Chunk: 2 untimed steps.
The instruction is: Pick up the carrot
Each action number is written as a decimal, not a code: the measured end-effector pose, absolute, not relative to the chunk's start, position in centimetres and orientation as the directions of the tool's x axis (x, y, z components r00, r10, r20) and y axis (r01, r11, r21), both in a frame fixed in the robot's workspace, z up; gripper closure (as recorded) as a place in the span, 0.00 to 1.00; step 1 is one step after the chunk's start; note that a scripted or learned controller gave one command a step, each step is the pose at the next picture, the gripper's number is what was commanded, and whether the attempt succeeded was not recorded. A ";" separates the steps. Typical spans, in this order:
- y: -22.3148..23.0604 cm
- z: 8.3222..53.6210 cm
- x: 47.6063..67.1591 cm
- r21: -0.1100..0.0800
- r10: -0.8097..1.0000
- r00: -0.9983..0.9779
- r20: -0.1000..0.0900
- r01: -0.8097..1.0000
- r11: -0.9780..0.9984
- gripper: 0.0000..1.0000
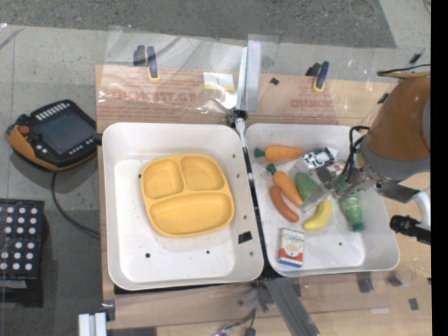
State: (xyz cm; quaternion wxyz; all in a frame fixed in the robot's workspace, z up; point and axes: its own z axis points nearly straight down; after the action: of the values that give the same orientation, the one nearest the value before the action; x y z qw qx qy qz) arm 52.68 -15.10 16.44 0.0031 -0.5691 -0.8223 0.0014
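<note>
- Okay, carrot lies flat in the right bin, near its top-left corner, beside a second carrot.
- I judge it light, rigid, smooth plastic, so slippery; I'd pinch across the thick middle, not the tapered tip.
- Claw sits low among the clutter, state I cannot tell.
- Yellow plate in the left bin looks glossy, with compartments.

I see the wooden bench carrying two shallow white bins side by side — the left bin and the right bin, touching along their inner edges. Clear plastic sheeting lies across the bench's far strip — held by two blue clamps.
</note>
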 end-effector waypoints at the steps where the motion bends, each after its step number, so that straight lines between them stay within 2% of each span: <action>1: -9.4 9.2 57.4 -0.001 0.997 -0.071 -0.002 0.997 0.071 0.00; 2: -9.5 9.8 57.3 -0.006 0.998 -0.068 -0.001 0.998 0.068 1.00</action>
State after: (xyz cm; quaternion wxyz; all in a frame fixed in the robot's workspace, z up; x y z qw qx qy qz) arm 57.29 -9.54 9.76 0.0019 -0.6827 -0.7307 0.0027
